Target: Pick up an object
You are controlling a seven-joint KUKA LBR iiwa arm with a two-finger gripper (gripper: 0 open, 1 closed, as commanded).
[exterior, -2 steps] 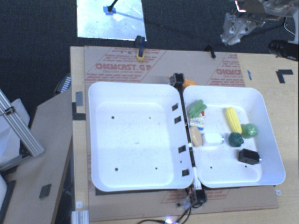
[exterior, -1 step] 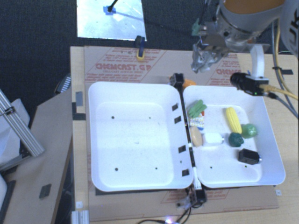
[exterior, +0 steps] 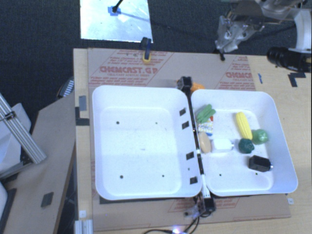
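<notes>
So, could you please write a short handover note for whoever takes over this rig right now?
Gripper: raised beyond the far edge of the bins, above the bench, nothing seen in it.
Right bin: corn, green ball, dark green piece, black block, white block, green pods, tan piece.
Done: nothing picked yet.
Left: descend into the right bin and grasp one object.

A: those white bins (exterior: 141,94) look like smooth plastic, bit glossy imo

B: yep. Bench (exterior: 58,130) is matt wood, clear printed sheet (exterior: 126,69) on it, shiny metal plate (exterior: 100,13) behind. Yellow corn (exterior: 243,125) looks like plastic too.
</notes>
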